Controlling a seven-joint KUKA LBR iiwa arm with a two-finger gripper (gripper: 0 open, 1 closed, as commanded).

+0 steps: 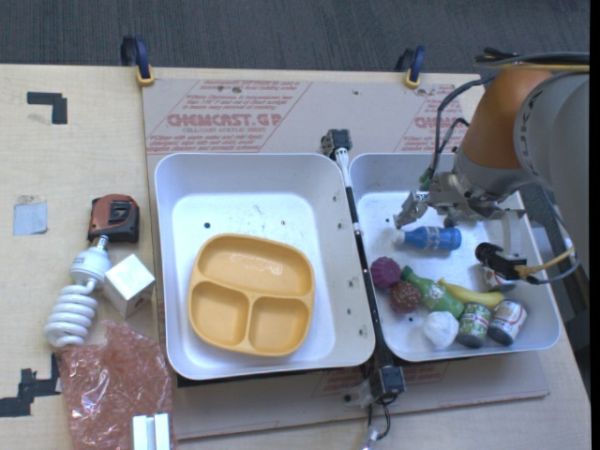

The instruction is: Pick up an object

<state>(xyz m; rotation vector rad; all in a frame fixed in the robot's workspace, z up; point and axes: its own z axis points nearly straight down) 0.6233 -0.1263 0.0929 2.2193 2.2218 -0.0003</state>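
My gripper (429, 214) hangs over the back of the right bin (389, 181), its fingers spread apart with nothing between them. Just in front of it a blue bottle with a white cap (431, 239) lies on its side on the bin floor. Along the front of that bin lie a magenta ball (384, 272), a dark red berry-like piece (405, 296), a green toy (427, 289), a yellow banana (473, 295), a white crumpled lump (439, 329) and two small cans (490, 323).
The left bin (178, 195) holds a yellow divided plate (251, 293). On the bench at the left lie a tape measure (114, 218), a spiral light bulb (77, 298), a white cube (129, 281) and a red mesh bag (112, 382). The grey arm (548, 148) overhangs the right bin's far right corner.
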